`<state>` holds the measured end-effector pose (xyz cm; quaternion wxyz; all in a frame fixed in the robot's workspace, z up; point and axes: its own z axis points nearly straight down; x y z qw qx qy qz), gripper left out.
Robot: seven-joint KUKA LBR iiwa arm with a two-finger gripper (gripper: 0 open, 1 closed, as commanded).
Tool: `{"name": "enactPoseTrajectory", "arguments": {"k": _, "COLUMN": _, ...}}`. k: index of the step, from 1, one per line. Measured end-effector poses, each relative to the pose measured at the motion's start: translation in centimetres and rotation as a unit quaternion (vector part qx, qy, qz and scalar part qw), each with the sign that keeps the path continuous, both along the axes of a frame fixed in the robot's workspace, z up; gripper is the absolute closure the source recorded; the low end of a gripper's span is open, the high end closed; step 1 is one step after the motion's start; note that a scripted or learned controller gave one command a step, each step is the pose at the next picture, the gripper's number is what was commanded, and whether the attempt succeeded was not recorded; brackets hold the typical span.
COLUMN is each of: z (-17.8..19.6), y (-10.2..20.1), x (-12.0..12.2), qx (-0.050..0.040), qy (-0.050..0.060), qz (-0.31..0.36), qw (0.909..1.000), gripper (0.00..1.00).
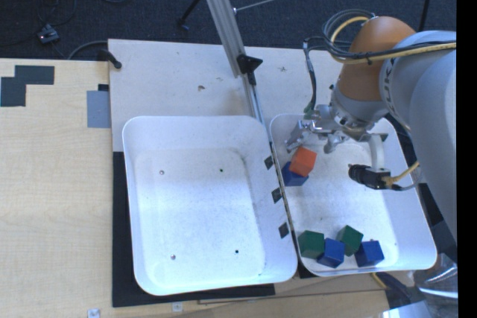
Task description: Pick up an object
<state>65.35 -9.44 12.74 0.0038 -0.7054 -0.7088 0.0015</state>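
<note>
The arm (387, 63) reaches in from the right side and its gripper (316, 135) hangs over the far left part of the right bin (337, 206). Directly below the gripper there is an orange block (303, 159). It is tilted and it rests on top of a dark blue block (292, 176), which lies close to the left wall of this bin. The gripper is very near the orange block, but I cannot tell whether it touches the block, and I also cannot tell if the gripper is released or clenched.

At the near edge of the same bin, 4 more blocks lie together in a small group: a green block (311, 242), a blue block (332, 253), a second green block (349, 237) and a second blue block (370, 252). They are well apart from the gripper.

The left bin (194, 197) stands just beside the right bin. Both bins are on the white bench (171, 78). A grey metal bar (220, 7) rises at a slant from the bench, behind the place where the 2 bins meet.
</note>
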Motion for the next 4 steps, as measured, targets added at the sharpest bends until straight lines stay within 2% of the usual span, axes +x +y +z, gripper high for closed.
{"name": "enactPoseTrajectory", "arguments": {"k": 1, "z": 1.4, "y": -0.3, "x": 0.0, "qx": -0.0013, "qy": -0.002, "qz": -0.001, "qw": 1.0000, "gripper": 1.00}}
{"name": "enactPoseTrajectory", "arguments": {"k": 2, "z": 3.4, "y": -0.4, "x": -3.6, "qx": -0.0017, "qy": -0.002, "qz": -0.004, "qw": 1.0000, "gripper": 1.00}}
{"name": "enactPoseTrajectory", "arguments": {"k": 3, "z": 6.5, "y": 3.2, "x": -7.1, "qx": -0.0004, "qy": -0.002, "qz": -0.001, "qw": 1.0000, "gripper": 1.00}}
{"name": "enactPoseTrajectory", "arguments": {"k": 4, "z": 6.3, "y": 3.3, "x": 0.7, "qx": -0.0021, "qy": -0.005, "qz": -0.001, "qw": 1.0000, "gripper": 1.00}}
